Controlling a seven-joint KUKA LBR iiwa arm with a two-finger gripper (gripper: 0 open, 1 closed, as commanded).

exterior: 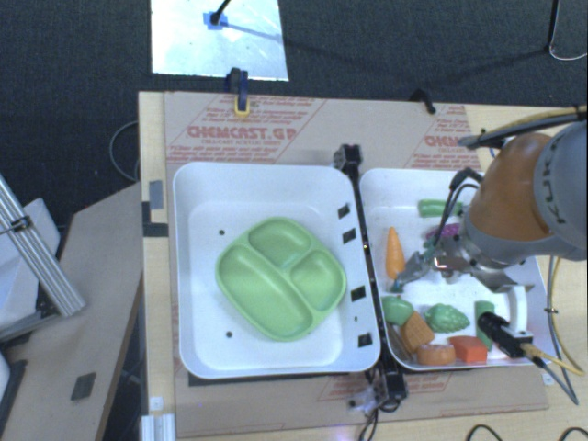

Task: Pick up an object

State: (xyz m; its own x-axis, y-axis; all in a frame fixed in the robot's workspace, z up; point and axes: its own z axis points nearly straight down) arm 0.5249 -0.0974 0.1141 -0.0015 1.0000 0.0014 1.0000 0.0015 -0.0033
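Orange carrot (394, 252) lies just left of gripper (424, 263), seemingly untouched.

Both white bins (197, 246) looked like smooth, slightly glossy plastic. The green divided plate (280, 278) in the left bin had a soft satin sheen, plastic too. Right of that plate, the orange carrot (394, 252) and the other toy foods appeared smooth and matt. Under the bins lay a printed board (303, 131), paper-faced and dull. Beyond it, the dark floor (73, 53) looked like rough carpet, bearing a shiny metallic sheet (220, 39).
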